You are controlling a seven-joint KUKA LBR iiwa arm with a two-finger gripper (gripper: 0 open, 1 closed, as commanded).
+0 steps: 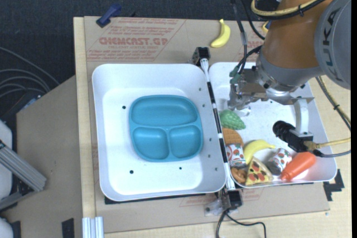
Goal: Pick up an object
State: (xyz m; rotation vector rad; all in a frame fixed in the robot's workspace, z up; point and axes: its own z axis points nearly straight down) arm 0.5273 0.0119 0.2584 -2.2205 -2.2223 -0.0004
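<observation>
Smooth blue plastic tray (165, 134) in glossy white bin (106, 120); matt brown bench board (139, 42).

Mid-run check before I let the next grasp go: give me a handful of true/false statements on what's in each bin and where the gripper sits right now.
1. A blue divided tray lies in the left bin. True.
2. The gripper hangs over the right bin, above the green item. True.
3. The toy food is piled at the far end of the right bin. False: the pizza slice, orange carrot and banana crowd its near end.
4. A yellow banana lies on the cardboard outside both bins. True.
5. The orange carrot rests on the blue divided tray. False: it lies in the right bin's near right corner.
</observation>
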